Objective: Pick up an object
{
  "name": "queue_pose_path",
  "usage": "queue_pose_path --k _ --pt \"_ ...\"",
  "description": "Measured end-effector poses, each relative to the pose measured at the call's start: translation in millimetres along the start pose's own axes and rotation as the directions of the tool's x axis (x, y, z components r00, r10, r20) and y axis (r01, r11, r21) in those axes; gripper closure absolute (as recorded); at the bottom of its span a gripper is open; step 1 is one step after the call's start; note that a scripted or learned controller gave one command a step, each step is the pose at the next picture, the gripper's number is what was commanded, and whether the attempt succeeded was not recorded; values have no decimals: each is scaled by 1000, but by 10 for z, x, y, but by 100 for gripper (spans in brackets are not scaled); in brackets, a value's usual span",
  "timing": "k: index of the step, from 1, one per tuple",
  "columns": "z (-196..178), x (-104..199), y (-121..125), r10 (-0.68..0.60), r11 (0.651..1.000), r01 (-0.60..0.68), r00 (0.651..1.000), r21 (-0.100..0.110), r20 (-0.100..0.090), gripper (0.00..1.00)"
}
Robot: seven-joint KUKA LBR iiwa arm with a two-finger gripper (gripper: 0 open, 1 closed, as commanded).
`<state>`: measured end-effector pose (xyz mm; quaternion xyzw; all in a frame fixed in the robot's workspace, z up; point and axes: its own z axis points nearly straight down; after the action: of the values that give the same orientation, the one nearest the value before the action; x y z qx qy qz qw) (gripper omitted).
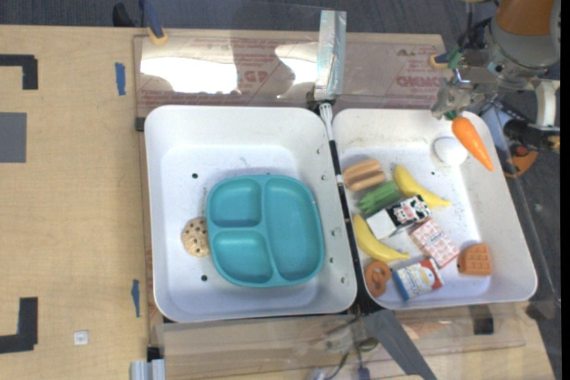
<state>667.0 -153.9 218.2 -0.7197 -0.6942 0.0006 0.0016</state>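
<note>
We've got the toy carrot (472,141) pinched by its green top in the gripper (456,105) over the right bin's (521,231) far right corner, so we'd lift slow and straight to stop it swinging loose.

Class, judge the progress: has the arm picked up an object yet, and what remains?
Looks done: the gripper sits at the top of the carrot, which hangs tilted over the right bin far corner. Whether it is gripped is unclear. Left: lift it clear. Banana and others remain inside.
</note>
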Motion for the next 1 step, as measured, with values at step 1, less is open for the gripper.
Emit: queue_pose_path --k 1 --pt "899 -489 -13 77 997 -77 997 5 1 0"
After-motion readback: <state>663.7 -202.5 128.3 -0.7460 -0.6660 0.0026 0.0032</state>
